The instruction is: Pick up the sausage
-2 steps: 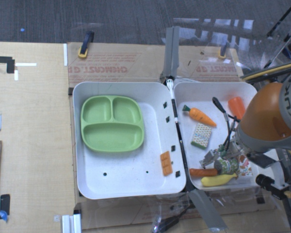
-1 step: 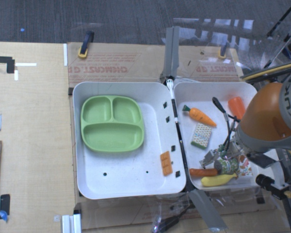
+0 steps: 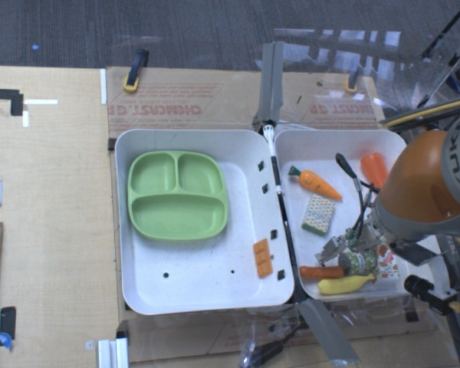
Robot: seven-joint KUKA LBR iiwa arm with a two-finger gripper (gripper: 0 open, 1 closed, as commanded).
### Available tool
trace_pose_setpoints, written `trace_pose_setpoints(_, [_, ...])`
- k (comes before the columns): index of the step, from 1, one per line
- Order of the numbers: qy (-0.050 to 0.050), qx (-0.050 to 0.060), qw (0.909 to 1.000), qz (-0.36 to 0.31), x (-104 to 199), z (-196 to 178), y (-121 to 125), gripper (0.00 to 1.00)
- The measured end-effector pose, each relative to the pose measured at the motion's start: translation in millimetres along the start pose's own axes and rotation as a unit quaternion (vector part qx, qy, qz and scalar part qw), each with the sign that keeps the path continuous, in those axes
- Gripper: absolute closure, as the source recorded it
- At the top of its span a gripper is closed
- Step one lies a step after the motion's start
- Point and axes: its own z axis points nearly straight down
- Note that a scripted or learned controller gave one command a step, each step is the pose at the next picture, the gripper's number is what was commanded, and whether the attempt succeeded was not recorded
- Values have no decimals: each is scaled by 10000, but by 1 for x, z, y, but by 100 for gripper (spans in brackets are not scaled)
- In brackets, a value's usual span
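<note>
The sausage (image 3: 320,271), a reddish-brown link, lies lengthwise near the lower edge of the right bin (image 3: 322,139), in the lower right of the frame; a yellow banana (image 3: 345,284) rests just below it, touching or nearly so. The end effector (image 3: 351,245) hangs low over the same corner, just to the right of the sausage, beneath the arm's orange band (image 3: 420,181); whether it is wide, narrow or gripping anything I cannot tell, since clutter and the wrist hide it. Higher in that bin lie a carrot (image 3: 316,182), a speckled green sponge (image 3: 317,214) and a black-handled utensil (image 3: 351,176). The left bin (image 3: 176,297) holds a green divided plate (image 3: 178,195) at its upper left and a small orange block (image 3: 263,257) near its lower right; both bins sit on the table (image 3: 46,205).
</note>
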Motion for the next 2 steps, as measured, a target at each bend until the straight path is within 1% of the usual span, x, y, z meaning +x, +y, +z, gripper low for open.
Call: trace_pose_setpoints(2, [0, 0, 10000, 0, 0, 0, 0, 0])
